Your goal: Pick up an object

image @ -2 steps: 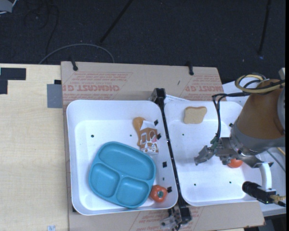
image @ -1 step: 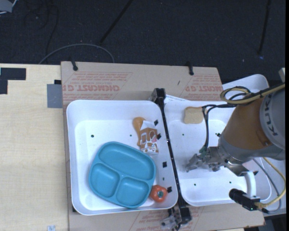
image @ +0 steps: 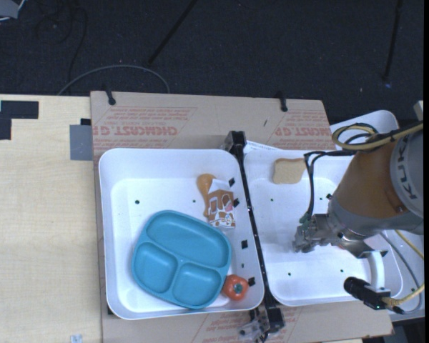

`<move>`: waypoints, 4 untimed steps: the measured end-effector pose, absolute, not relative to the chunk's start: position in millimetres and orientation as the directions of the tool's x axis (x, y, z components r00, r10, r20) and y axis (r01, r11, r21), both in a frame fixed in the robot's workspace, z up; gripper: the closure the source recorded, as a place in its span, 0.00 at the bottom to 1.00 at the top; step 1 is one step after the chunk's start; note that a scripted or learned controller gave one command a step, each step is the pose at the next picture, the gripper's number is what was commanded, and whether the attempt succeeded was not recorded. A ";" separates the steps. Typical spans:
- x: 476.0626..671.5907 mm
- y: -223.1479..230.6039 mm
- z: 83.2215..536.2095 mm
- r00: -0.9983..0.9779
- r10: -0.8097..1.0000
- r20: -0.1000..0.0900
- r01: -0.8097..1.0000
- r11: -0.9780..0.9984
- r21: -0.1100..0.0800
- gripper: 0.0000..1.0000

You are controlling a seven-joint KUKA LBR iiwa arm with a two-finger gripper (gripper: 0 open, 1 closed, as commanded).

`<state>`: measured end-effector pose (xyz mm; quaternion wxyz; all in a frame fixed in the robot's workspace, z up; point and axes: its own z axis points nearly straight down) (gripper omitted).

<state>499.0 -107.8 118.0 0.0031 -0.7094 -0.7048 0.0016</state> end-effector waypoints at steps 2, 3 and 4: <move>495.6 -118.5 203.1 -0.001 1.000 0.000 1.000 0.001 0.001 1.00; 517.4 -65.1 214.1 -0.004 1.000 0.001 1.000 0.004 -0.002 1.00; 529.5 -6.9 219.5 -0.006 1.000 0.002 1.000 0.006 -0.003 1.00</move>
